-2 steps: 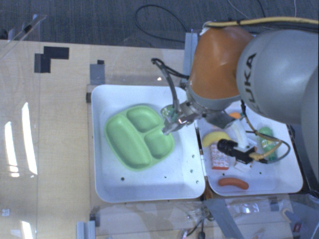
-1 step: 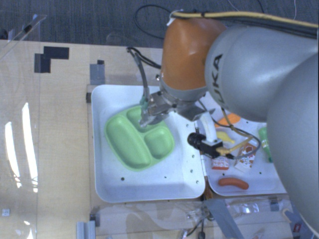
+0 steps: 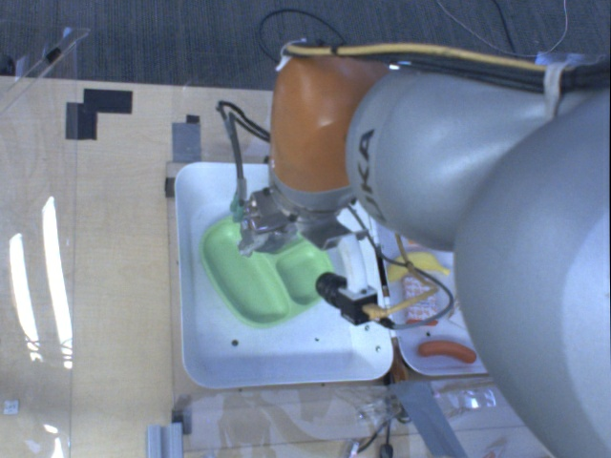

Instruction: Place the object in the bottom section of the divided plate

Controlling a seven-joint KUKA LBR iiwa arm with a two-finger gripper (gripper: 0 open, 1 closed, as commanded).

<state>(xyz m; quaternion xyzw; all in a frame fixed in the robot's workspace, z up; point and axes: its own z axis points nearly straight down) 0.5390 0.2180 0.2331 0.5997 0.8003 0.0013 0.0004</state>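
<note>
Arm bent low over the left bin

The claw [image 3: 256, 229] sits above the green divided plate [image 3: 250, 280] in the white bin [image 3: 277, 365]; a sausage [image 3: 447, 351] lies in the right-hand bin [image 3: 412, 356].

A shallow white plastic bin [image 3: 286, 361] sits on the pale wooden worktop [image 3: 86, 284], with a second white bin [image 3: 425, 359] just beside it on the right. A light green divided plate [image 3: 250, 280] lies inside the left bin, toward its left wall. The grey arm with an orange band [image 3: 315, 113] reaches in from the right and hangs over the plate's upper right part. A reddish sausage-shaped object [image 3: 447, 351] lies in the right bin, near its front edge.
</note>
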